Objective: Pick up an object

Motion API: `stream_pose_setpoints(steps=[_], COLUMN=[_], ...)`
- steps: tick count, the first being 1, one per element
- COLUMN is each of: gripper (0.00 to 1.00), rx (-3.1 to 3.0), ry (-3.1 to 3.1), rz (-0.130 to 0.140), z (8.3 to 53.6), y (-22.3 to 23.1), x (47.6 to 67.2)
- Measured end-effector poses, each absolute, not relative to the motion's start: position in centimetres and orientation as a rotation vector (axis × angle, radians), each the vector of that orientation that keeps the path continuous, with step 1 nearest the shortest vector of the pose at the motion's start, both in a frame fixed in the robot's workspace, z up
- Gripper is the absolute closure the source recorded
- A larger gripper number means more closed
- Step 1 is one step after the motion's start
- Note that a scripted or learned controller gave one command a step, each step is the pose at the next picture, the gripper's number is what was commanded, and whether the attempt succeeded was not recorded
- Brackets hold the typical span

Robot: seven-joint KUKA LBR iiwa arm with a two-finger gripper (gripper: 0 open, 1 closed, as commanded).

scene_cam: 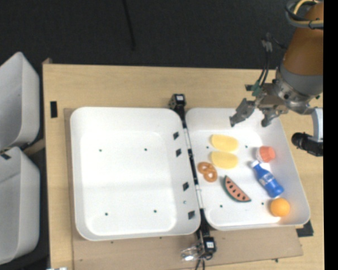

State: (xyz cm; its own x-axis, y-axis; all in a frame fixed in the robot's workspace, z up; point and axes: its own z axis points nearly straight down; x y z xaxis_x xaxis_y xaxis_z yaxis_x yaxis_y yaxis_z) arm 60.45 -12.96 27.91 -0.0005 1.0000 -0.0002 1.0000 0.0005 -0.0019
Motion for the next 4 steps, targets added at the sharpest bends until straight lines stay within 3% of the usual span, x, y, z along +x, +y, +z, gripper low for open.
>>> stream_pose_setpoints(steps=[1,2,3,4], gripper=[0.0,1.0,1.0,1.0], rx=[-2.218,-2.229,-2.216,-2.219], ry=[-2.218,-2.213,-2.233,-2.226], rz=[0.008,0.003,-0.008,-0.002], z=[9.3,10.9,20.5,26.3], y=[-10.0,-10.3,-4.1,-3.3], x=[58.9,59.2,61.1,57.9])
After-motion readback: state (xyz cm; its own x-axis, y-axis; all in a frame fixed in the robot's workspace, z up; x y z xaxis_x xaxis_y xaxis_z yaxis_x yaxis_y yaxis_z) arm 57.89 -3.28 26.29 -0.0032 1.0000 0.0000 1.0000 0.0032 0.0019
